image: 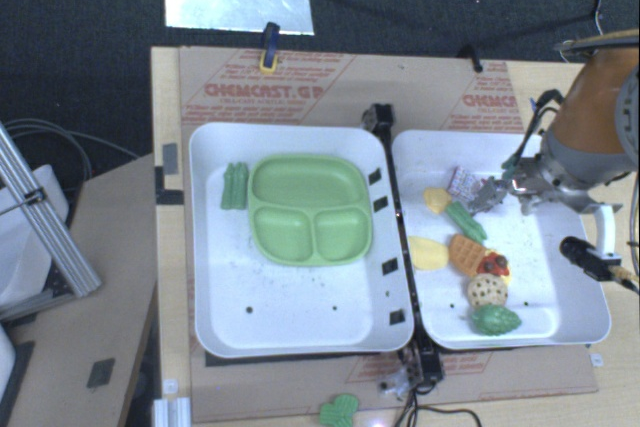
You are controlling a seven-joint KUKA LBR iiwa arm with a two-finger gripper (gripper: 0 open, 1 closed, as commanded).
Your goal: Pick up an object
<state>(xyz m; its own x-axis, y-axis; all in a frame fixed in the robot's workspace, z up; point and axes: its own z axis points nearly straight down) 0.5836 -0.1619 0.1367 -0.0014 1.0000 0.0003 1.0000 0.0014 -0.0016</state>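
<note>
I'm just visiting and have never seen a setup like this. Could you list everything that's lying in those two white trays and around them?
white bins: two, white, side by side on the bench
divided plate: one, light green, left bin
bean pod toy: one, green, left bin beside the plate
yellow toy pieces: two, right bin's left part
green vegetable toy: one, right bin centre
orange toy with red bit: one, right bin
cookie toy: one, tan, speckled
leafy toy: one, green, right bin's near edge
small green toy: one, off the bench's near edge
gripper: one, grey, over right bin
</note>
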